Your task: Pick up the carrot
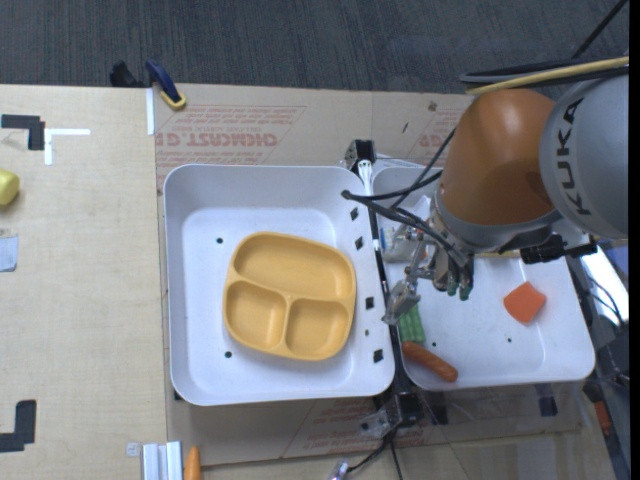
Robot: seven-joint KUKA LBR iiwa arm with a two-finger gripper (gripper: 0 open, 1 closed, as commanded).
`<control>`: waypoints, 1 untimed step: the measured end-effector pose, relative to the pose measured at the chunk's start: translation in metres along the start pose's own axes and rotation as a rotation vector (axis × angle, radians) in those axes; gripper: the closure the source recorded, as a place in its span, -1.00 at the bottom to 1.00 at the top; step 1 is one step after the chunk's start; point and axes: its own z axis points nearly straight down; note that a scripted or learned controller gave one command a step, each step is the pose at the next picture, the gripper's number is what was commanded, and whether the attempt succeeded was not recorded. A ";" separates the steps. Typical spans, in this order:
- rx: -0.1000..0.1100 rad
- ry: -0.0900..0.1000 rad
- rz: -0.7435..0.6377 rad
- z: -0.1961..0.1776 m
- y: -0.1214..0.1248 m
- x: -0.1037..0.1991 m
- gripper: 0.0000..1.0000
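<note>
Right bin [560,363]: the arm's orange wrist band [500,163] overhangs the rear half, blocking access from above there. The gripper [405,298] hangs at the left wall, with cables [385,208] draped across the divider between bins. A green object [410,320] lies directly beneath it, touching the carrot [430,361], which rests in the front left corner near the wall. An orange block [525,302] sits well apart on the right; the floor between it and the carrot is open.

Left bin [190,298]: a yellow sectioned plate [290,295] occupies the centre; a margin of bare floor surrounds it.
</note>
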 end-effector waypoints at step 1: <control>0.001 0.002 0.156 0.033 0.076 0.048 -1.00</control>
